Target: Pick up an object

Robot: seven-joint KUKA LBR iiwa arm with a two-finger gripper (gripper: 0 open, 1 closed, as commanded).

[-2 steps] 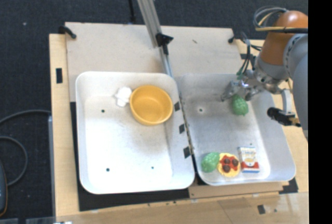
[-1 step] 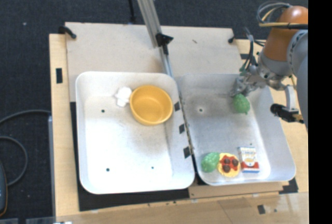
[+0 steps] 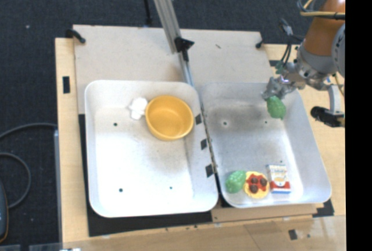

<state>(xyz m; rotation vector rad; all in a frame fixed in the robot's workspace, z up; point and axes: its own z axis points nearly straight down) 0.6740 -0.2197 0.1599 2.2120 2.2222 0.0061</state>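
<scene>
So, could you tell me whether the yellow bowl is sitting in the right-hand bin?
No, the yellow bowl sits in the left bin, next to a small white object.

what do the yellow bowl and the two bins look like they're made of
Yellow bowl: probably plastic, with an even colour and a smooth, slightly glossy wall. Left bin and right bin: likely thin moulded plastic, white and matte, with rounded corners and grey scuffing on their floors. This is judged by look only.

place: robot lab; evidence: plywood bench (image 3: 67, 128); twin white bins (image 3: 99, 186); aluminium rail (image 3: 163, 3); loose cables (image 3: 17, 151)
</scene>
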